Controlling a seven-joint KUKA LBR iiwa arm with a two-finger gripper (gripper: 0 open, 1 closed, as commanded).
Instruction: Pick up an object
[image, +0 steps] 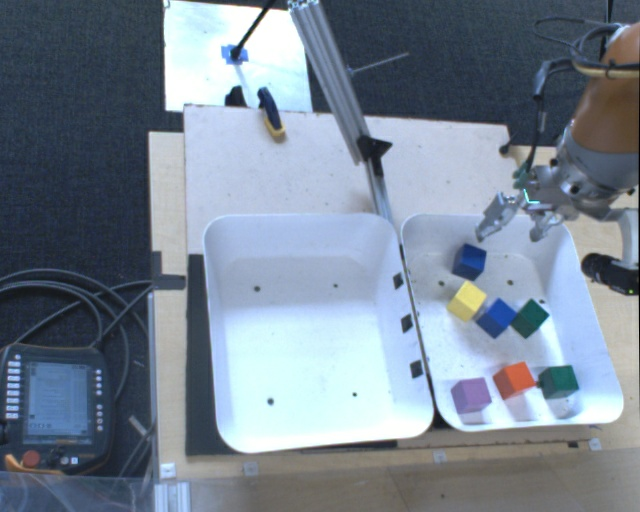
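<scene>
My gripper (519, 223) hangs over the back edge of the right bin (590, 330), its two fingers spread open with nothing between them. Just below and left of it lies a dark blue cube (469, 261). Further down sit a yellow cube (466, 300), another blue cube (497, 317) and a dark green cube (530, 318). Along the bin's front lie a purple cube (471, 395), an orange cube (514, 379) and a green cube (559, 381).
The left bin (300, 330) stands beside the right one. A slanted metal pole (340, 90) crosses the back of the bench. A teach pendant (50, 405) with cables lies at the lower left.
</scene>
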